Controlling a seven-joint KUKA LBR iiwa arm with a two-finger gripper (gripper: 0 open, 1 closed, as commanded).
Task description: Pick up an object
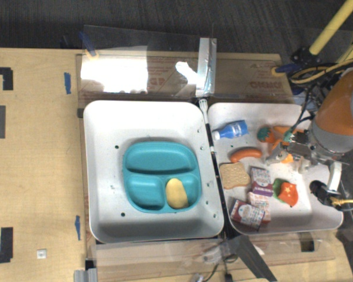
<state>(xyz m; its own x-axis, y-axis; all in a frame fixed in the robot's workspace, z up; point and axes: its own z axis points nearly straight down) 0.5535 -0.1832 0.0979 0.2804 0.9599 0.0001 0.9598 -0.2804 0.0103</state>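
The right bin (326,216) holds several toy foods: a blue bottle (232,129), an orange sausage (245,154), a bread slice (234,174), a purple packet (260,181), a maroon carton (249,212), a red pepper (287,194) and an orange-and-green carrot (268,134). My gripper (286,149) hangs low over the right bin's back right part, just right of the sausage and below the carrot. The grey arm with its orange band (339,111) reaches in from the right.
The left bin (100,157) carries a teal divided tray (156,172) with a yellow potato-like piece (176,192) in its front right compartment. A clear plastic sheet (144,69) stands behind the bins. Cables and a yellow pole (335,19) lie at the back right.
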